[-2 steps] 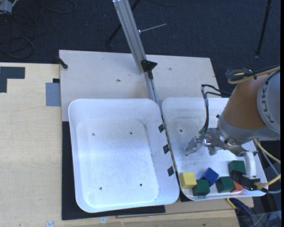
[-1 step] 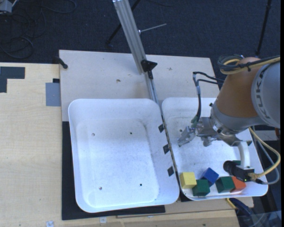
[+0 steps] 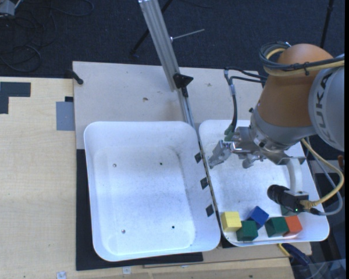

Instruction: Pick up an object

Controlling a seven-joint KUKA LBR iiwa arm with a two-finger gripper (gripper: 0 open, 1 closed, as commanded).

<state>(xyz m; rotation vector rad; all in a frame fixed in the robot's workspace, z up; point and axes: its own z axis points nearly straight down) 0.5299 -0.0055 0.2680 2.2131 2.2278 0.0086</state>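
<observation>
From the overhead camera you see the gripper (image 3: 221,154) poised over the right bin (image 3: 232,182), near its left wall; whether it is open or closed, you cannot tell. The blocks sit well apart from it, clustered at the bin's near edge: yellow block (image 3: 231,220), blue block (image 3: 259,215), two green blocks (image 3: 248,231) and an orange block (image 3: 293,225).
</observation>
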